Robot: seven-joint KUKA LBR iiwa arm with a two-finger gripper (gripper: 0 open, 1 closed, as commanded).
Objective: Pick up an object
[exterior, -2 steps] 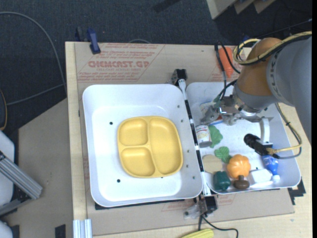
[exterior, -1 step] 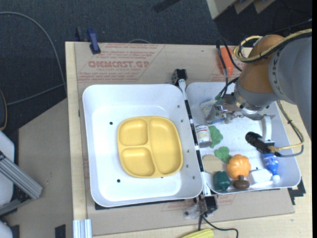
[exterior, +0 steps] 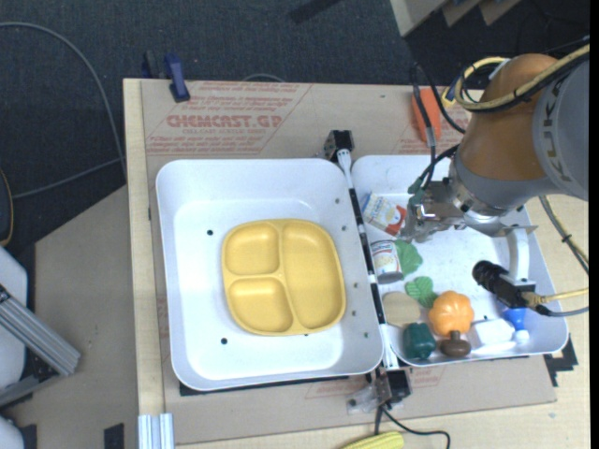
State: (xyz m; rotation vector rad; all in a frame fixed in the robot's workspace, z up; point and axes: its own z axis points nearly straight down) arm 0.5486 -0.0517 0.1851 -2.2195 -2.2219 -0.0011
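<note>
Right bin (exterior: 455, 264) crowded — orange fruit (exterior: 451, 311), small can (exterior: 385, 259) near hand (exterior: 418, 221), grip unclear

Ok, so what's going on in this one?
The arm reaches in from the right over the right bin. Its end effector is low among the clutter, beside a white-and-red packet and above a small can. I can't see it holding anything yet. An orange fruit-like toy lies nearer the front. The left bin holds a yellow divided plate.
</note>
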